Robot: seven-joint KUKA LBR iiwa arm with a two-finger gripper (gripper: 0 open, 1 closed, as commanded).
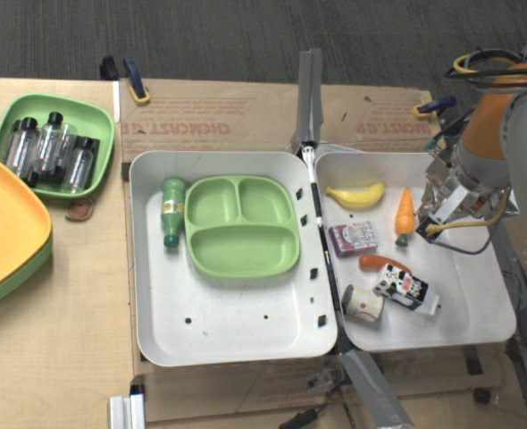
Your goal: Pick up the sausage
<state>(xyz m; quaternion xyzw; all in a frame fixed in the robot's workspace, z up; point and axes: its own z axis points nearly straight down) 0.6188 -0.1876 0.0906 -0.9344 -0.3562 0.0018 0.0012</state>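
On cardboard (246, 114) behind bins: "CHEMCAST" printed, upside down.

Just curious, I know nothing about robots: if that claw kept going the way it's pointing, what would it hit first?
Probably the carrot, just ahead of the gripper as it points down and leftward; the sausage lies lower. Depth is hard to judge.

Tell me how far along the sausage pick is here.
Nothing looks done yet: the small reddish-orange sausage lies on the floor of the right white bin, beside the black-and-white carton. The two-finger gripper hangs near the orange carrot. Reaching, grasping and lifting remain.
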